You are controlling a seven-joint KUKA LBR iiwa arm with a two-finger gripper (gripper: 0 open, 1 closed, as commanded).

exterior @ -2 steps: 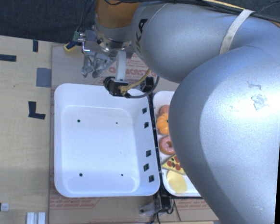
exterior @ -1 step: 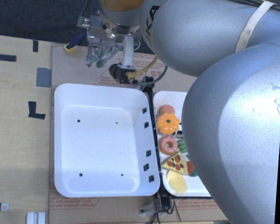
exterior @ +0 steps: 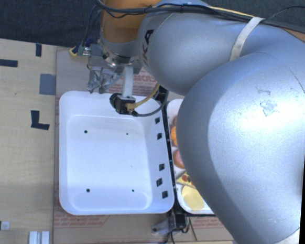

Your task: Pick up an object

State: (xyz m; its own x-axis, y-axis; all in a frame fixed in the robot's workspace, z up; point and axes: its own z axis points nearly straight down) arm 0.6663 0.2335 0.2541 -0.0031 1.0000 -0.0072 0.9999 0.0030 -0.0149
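My gripper (exterior: pixel 100 82) hangs over the far left rim of the left white bin (exterior: pixel 67 138), just under the orange wrist band (exterior: pixel 127 11). Nothing shows held beneath it. A white bar with a black fitting and a yellow cable (exterior: pixel 123 102) hangs beside it over the bin's far edge. In the right bin (exterior: pixel 170 108) slivers of objects peek out from under the arm: an orange one (exterior: pixel 174 137), a pink one (exterior: pixel 179 159) and a pale yellow one (exterior: pixel 191 199). The grey arm (exterior: pixel 236 125) hides most of that bin.
The left bin's floor (exterior: pixel 107 162) is plain white with a few small black dots. A black divider with clips (exterior: pixel 163 156) runs between the bins. Cardboard lies under them, and the wooden bench at left carries black tape marks (exterior: pixel 37 120).
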